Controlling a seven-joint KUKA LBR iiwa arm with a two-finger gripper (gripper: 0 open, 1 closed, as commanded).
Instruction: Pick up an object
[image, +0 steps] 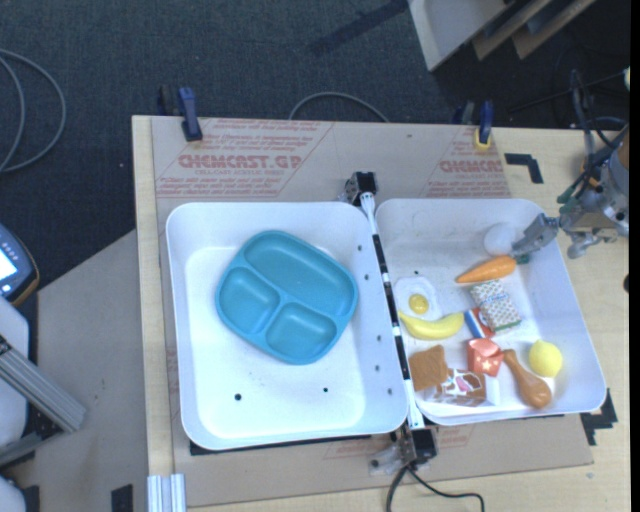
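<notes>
Desk (250, 150): you have two white bins side by side on it; the left bin (190, 300) carries a blue divided plate (287, 296), the right bin (560, 270) carries the small food items.
Arm: it reaches in from the right edge, over the far right corner of the right bin.
Tool (535, 238): its tip sits at the bin's upper right; you cannot tell from this view whether it is apart or together, and nothing is seen in it.
Nearest candidates: the white egg (497, 238) lies just beside the tool tip, on its left; the carrot (487, 269) lies just below and left.
Carrot axis: it runs left-right, slightly raised toward the right end.
Judgement: you should expect a short move left and down; the banana (432, 325), lemon (545, 357) and drumstick (526, 379) lie well apart, toward the near side.
</notes>
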